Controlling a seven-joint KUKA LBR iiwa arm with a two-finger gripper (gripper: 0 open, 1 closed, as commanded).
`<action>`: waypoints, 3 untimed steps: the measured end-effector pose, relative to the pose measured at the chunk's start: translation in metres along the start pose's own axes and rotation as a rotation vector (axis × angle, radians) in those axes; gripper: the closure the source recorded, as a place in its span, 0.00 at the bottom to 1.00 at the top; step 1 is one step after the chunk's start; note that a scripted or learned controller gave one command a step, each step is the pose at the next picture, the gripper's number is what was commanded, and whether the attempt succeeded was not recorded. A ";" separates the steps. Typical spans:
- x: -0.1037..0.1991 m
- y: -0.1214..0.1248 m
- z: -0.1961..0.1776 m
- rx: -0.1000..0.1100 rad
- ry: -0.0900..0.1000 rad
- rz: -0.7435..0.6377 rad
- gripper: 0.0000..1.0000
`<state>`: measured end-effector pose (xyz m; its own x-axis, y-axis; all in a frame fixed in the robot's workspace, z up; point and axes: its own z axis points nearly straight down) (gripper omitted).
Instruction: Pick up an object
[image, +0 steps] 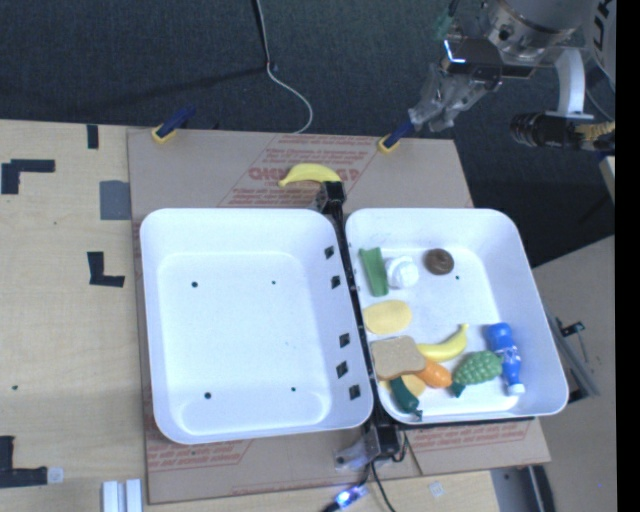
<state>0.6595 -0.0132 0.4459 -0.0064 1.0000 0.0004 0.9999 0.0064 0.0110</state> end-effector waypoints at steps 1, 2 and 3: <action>-0.102 0.000 -0.060 0.004 -0.005 0.013 1.00; -0.188 -0.016 -0.091 0.008 -0.004 0.013 1.00; -0.211 -0.046 -0.090 0.012 -0.001 0.008 1.00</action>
<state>0.6139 -0.2249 0.5349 0.0013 1.0000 -0.0008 1.0000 -0.0013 -0.0006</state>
